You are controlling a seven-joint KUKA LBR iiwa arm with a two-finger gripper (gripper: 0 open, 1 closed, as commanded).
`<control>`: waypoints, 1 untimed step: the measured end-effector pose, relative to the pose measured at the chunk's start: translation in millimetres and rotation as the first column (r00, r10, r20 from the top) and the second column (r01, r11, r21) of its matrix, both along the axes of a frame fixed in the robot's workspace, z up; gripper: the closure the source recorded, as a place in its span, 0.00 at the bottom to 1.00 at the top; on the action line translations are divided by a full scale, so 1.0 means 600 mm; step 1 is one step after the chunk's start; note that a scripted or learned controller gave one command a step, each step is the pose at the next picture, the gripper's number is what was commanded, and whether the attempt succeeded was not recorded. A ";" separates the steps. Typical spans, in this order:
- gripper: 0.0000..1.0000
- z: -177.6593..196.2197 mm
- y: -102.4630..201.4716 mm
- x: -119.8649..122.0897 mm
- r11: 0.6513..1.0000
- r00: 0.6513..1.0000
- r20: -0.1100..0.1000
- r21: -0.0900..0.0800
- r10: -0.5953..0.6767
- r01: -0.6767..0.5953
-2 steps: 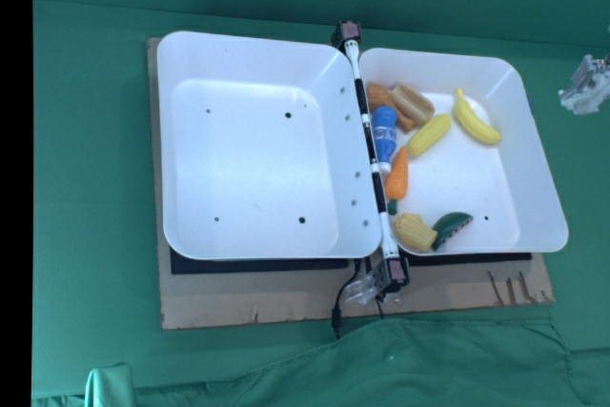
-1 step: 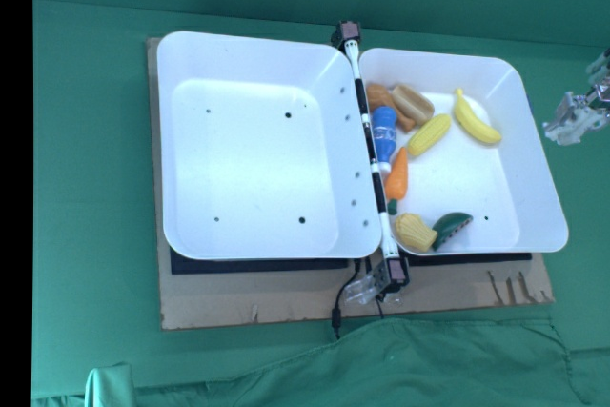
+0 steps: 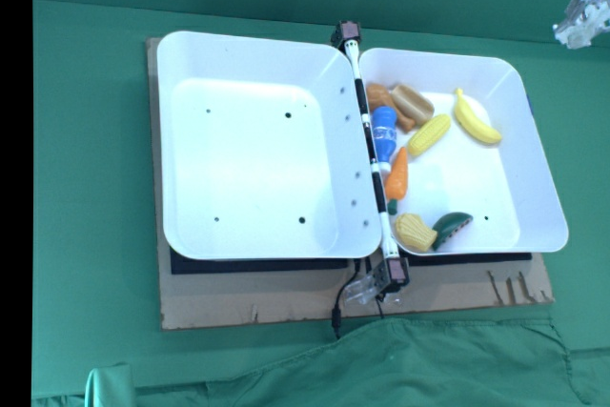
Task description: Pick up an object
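Your jaws sit at the upper right corner of the view, up over the green cloth and outside both bins; little of the arm behind them can be seen there, so its pose stays unclear. You cannot tell from here whether the jaws are open or closed, and nothing can be seen between them.

Everything you could pick lies down and to the left of the jaws, in the right bin. Closest to them is the banana, its long axis running from upper left to lower right, with the upper tip pointing away towards the bin's far wall. Just left of it the corn cob lies on the opposite diagonal, lower left to upper right. Further left, a hot dog bun lies next to a brown piece against the divider. Below those, a blue bottle lies nearly straight along the divider, and the carrot beneath it runs almost the same way, upright in the view. Farthest from the jaws, at the near edge of the bin, a yellow lumpy piece touches a dark green wedge.

The left bin lies beyond, well apart from the jaws. Both bins rest on a cardboard sheet on the table.
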State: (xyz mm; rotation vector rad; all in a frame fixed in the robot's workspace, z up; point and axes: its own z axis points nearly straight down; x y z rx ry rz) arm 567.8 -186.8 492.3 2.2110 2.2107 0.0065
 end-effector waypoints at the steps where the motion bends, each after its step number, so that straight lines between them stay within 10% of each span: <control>1: 1.00 -0.028 0.054 -0.151 1.000 1.000 -0.015 0.009 -0.003 0.003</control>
